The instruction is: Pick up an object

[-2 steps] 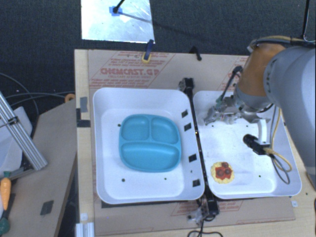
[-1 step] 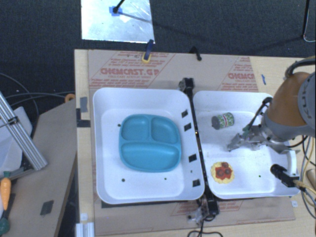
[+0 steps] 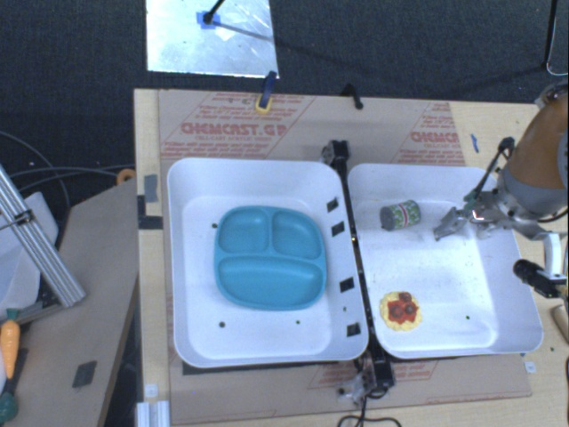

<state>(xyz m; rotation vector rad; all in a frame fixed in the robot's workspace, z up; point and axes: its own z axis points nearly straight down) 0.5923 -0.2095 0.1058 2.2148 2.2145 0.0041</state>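
Camera view shows you the tool (image 3: 452,224) hanging spread wide in the right bin (image 3: 444,183), holding nothing, just right of the small can (image 3: 400,215).

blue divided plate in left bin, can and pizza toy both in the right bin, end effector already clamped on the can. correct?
Not quite. The camera view shows the end effector beside the can, apart from it, holding nothing. The rest stands: the blue divided plate lies in the left bin, and the can and pizza toy both lie in the right bin.
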